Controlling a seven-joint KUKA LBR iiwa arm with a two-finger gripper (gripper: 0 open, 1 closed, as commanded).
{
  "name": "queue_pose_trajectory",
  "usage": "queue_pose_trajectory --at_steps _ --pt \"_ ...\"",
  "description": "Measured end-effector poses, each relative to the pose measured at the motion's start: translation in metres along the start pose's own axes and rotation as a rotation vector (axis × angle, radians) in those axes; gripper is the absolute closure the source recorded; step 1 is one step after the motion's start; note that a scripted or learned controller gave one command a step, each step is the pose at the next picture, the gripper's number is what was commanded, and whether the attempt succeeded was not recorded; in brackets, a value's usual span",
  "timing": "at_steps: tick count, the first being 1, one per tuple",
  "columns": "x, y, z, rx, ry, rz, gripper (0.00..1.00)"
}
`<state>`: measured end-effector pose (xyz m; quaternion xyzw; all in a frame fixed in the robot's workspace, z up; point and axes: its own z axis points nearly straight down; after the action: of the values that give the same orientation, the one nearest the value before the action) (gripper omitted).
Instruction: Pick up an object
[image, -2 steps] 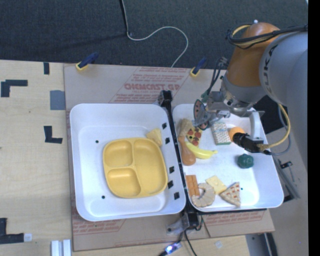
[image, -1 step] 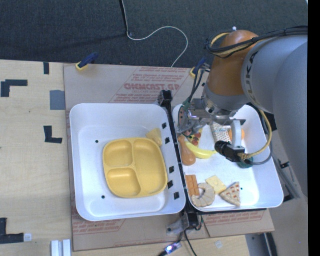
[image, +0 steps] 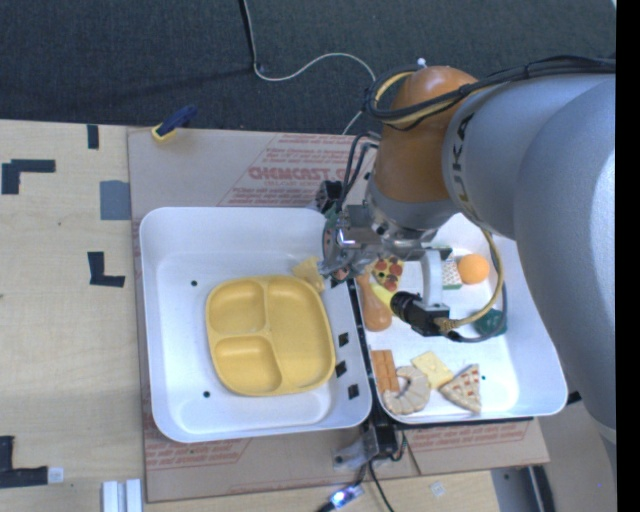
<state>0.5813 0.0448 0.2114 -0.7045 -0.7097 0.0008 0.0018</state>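
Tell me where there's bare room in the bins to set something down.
Left bin: bare floor left of the yellow divided plate and along the back wall. Right bin: crowded with toy food at the front, the gripper over the divider; a small patch along its right wall.

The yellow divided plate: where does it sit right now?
The yellow divided plate lies flat in the left white bin, toward its right side, beside the wall shared with the right bin.

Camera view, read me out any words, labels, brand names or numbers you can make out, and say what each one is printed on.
"CHEMCAST": red print on the brown cardboard sheet behind the white bins; the smaller red lines beneath it are too blurred to read.
"KUKA": partly visible dark letters, seen at an angle, on the grey arm.
More red print on the cardboard's front edge is too small to read.
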Motion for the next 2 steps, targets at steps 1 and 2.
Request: queue_pose_trajectory --at_steps 1,2 --pt "0.0096 -0.0085 -0.0236 -0.003 -0.001 0.004 1.00" --pt "0.0120 -0.0159 -0.0169 0.000 -0.002 0.006 1.00"
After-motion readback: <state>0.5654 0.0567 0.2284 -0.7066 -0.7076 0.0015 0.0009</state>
